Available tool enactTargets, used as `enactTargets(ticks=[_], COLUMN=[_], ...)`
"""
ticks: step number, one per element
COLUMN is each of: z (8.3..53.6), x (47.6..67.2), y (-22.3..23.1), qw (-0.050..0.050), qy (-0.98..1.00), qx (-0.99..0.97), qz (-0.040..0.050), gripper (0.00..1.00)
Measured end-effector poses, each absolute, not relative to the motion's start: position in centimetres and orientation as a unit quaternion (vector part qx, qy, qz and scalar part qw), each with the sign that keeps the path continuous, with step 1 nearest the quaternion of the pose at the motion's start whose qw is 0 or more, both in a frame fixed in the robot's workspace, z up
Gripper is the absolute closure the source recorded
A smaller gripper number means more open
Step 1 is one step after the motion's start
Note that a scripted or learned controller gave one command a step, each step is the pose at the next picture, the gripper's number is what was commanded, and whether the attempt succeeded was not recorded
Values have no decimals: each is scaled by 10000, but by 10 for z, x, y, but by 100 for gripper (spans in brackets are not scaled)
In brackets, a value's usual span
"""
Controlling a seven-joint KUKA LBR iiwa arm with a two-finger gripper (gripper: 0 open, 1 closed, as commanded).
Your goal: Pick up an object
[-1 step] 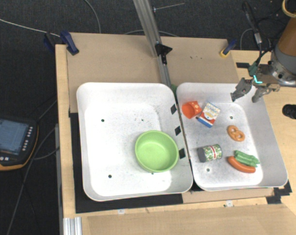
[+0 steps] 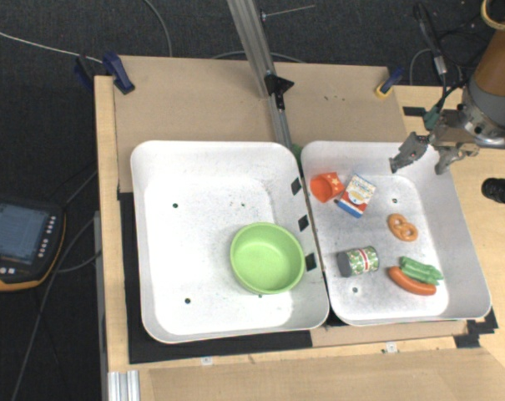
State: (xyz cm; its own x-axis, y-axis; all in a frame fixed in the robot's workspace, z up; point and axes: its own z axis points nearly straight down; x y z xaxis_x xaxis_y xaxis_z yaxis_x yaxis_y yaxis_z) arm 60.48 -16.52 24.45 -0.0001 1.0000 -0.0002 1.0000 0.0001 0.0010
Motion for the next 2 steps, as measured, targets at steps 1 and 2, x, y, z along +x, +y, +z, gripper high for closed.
enactTargets(ticks=[1,2], z=[202,159], x=[605,608], y=[-161,-163], qw=[-12,-13], qy=[7073,7071], qx=[7069,7071], qz=[-8,-9], gripper=[0,0])
